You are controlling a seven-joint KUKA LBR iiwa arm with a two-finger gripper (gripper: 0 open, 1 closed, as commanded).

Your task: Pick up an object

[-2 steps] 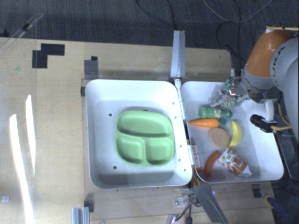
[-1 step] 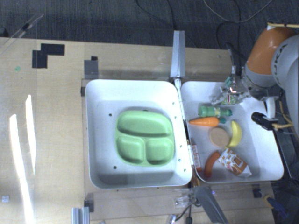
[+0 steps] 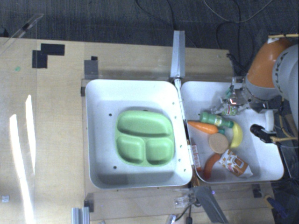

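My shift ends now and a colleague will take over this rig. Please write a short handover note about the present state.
Gripper: low over the far part of the right white bin, above the pile; finger state cannot be judged, and nothing is seen held.
Right bin contents: green plastic bottle, orange carrot, yellow banana, round tan disc, red sausage-shaped piece, brown-and-white snack packet.
Left white bin: green three-compartment tray.
Done: the arm has reached the pile.
Left: grasp one object and lift it.
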